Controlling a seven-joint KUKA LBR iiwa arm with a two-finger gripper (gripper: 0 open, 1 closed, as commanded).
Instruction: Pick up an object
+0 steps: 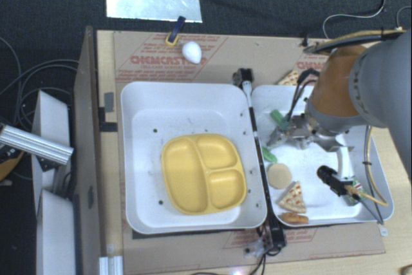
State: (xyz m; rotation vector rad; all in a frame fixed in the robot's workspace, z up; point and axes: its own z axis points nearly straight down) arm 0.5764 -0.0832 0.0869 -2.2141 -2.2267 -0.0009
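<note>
While the gripper (297, 136) hangs low in the right bin (370, 219), its finger state can't be told.
Nearest targets: green pieces (277, 117) beside it, round cookie (279, 175), pizza slice (293, 198) near the front wall. All look like light, rigid toy food; the cookie's flat edges suit a pinch best. Yellow tray (203, 172) sits in the left bin (148, 109).

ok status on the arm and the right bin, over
Gripper low in right bin, grasp unclear. Pizza slice, round cookie, green piece loose nearby. Yellow tray in left bin.
</note>
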